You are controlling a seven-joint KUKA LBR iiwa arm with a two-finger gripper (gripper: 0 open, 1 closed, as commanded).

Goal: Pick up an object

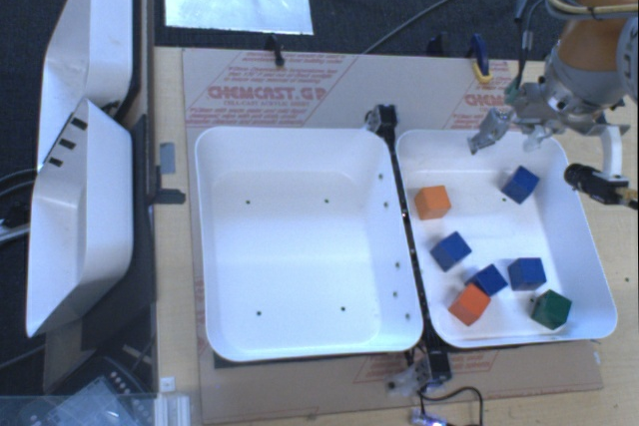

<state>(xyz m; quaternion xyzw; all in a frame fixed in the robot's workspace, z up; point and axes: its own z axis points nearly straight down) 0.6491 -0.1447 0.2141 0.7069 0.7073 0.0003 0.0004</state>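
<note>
Above the back edge of the right bin [599, 254] your gripper [511, 133] hangs with its two fingers [486, 134] spread apart and nothing between them. You can see it sits high, over the bin's far rim rather than down among the blocks. Behind it the grey wrist and the orange band [599, 43] of the arm lean in from the bin's right-hand side.

Every candidate lies inside that bin. Nearest the gripper are a blue cube [520, 185], toward the bin's right wall, and an orange cube [432, 203], close to the wall shared with the left bin [300, 150]. Farther toward the bin's front you have a second blue cube [450, 249], then a tight group: a third blue cube [489, 279] touching an orange block [469, 303], a fourth blue cube [526, 272] just beside them, and a green cube [550, 308] near the front corner.

Watch the likely failures. If you descend from here, the fingers probably meet the rim or bare floor, not a block. Going for the clustered cubes risks a finger landing on a neighbour and shoving the pile. The orange cube by the shared wall leaves little room for a finger on that side.
</note>
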